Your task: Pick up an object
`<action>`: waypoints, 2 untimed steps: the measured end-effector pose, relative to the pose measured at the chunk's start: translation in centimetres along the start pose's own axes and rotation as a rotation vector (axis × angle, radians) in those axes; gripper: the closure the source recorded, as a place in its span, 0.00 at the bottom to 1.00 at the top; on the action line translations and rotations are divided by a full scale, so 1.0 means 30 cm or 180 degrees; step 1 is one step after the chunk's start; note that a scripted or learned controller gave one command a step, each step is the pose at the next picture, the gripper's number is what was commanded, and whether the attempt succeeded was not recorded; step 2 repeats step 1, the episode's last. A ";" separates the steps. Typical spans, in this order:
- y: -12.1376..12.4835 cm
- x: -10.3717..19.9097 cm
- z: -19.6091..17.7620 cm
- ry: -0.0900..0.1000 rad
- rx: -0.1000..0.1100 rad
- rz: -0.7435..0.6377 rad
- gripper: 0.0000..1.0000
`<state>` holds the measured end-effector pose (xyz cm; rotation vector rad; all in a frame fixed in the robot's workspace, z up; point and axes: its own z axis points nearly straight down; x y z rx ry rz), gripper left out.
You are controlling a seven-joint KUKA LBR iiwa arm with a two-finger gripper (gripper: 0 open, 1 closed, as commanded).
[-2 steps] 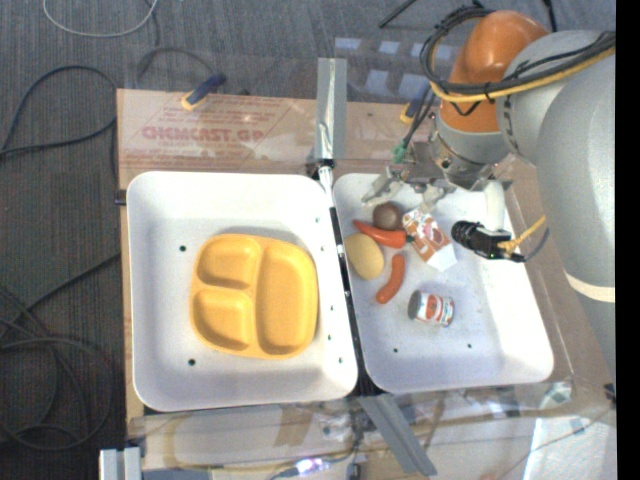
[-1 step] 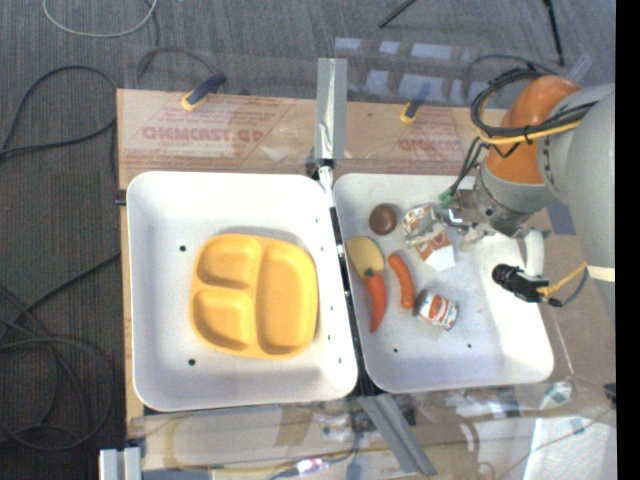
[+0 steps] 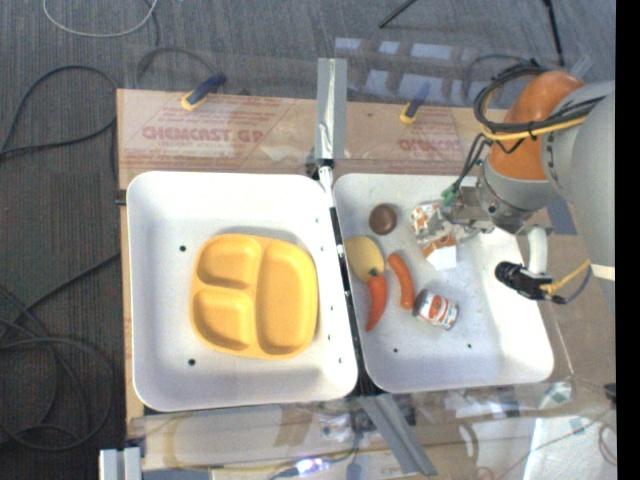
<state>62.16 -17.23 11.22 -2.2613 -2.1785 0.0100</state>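
White plastic bins sit side by side on the worktop [image 3: 150,133], which is covered with brown printed board. The left white shallow bin [image 3: 160,368] holds a yellow plastic divided tray [image 3: 257,293], lying flat near its middle. The right white shallow bin [image 3: 500,353] holds a small brown round object [image 3: 383,218] near its far edge, a pale yellow rounded piece [image 3: 363,257] beside the left wall, two orange-red elongated pieces [image 3: 388,288] lying close together, and a small red-and-silver can [image 3: 436,309] on its side just right of them. The grey arm with its orange band [image 3: 535,113] reaches in from the right, and its pincer [image 3: 445,226] hangs over the far part of the right bin, next to a crinkled silvery and red packet [image 3: 430,220]. Whether the pincer is apart or together cannot be told.
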 end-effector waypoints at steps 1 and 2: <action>-0.097 0.310 -0.234 0.0013 -0.0006 0.0074 1.00; -0.097 0.310 -0.234 0.0013 -0.0006 0.0074 1.00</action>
